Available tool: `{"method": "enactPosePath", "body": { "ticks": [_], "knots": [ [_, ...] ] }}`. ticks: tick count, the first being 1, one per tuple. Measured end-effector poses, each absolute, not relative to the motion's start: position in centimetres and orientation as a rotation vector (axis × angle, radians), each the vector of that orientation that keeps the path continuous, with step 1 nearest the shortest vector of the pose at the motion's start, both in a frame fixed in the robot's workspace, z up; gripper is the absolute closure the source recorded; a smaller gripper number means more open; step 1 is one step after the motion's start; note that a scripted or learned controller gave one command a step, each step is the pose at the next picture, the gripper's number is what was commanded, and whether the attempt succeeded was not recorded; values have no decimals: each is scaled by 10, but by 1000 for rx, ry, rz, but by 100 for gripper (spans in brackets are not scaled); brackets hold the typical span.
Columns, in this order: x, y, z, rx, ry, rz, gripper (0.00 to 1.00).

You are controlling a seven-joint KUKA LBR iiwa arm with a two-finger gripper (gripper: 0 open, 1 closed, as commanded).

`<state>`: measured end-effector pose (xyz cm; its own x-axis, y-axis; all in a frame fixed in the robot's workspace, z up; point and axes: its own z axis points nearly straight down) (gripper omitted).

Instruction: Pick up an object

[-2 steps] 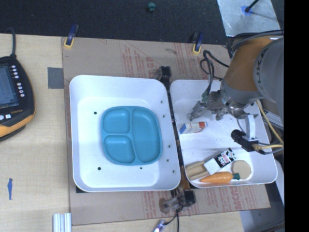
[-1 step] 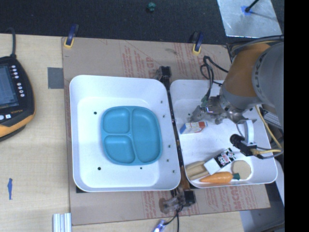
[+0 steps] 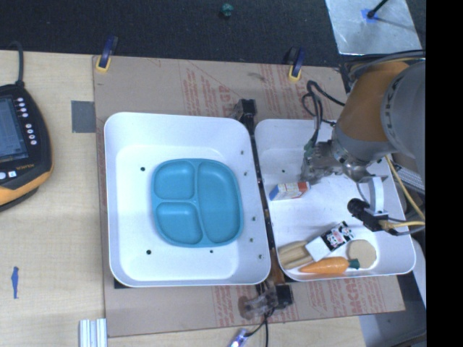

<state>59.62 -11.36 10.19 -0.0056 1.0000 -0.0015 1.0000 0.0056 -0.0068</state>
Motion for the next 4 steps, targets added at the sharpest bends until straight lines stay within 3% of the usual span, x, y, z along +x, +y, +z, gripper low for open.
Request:
{"method": "enactPosePath", "body": {
  "ticks": [1,2,3,4],
  "knots": [
    [596,-114,102,-2212,-2226,10,0],
    [596,-114,112,-2212,-2226,12,100],
    [596,-114,112,-2211,-2226,12,0],
    [595,-99,91,-2213,-2225,7,0]
  ]
}}
